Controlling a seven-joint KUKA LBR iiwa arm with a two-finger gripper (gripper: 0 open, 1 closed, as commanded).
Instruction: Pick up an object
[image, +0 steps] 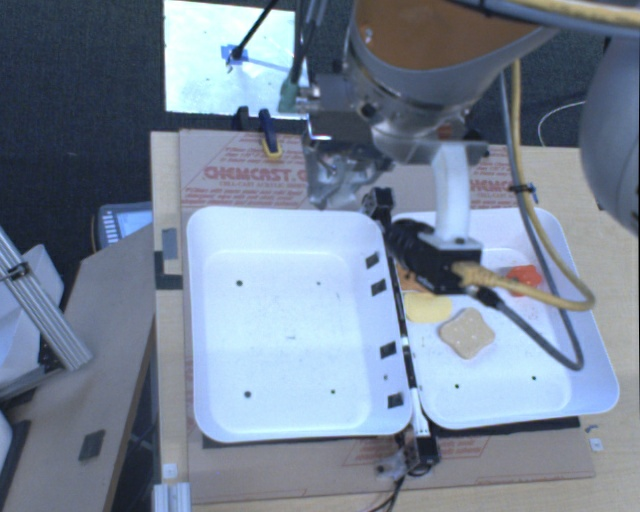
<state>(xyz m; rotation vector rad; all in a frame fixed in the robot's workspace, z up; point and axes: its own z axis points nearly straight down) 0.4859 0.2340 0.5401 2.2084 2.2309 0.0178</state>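
Note:
The right bin (560, 395) holds a tan toast-shaped piece (467, 333), a flat yellow piece (428, 308) just left of it, and a small orange-red object (524, 275) further back. My gripper (335, 188) hangs over the far rim of the left bin, near the divide between the two bins. It is apart from all of these objects, and nothing shows in its grasp. A white post with a black block (432, 255) and a yellow cable hangs from the arm over the right bin's back left, hiding part of the floor there.
The left bin (215, 300) is a shallow white tray with black clips along its right wall. A yellow-handled clamp (268, 135) sits on the cardboard behind it. The arm's large body covers the top middle of the view.

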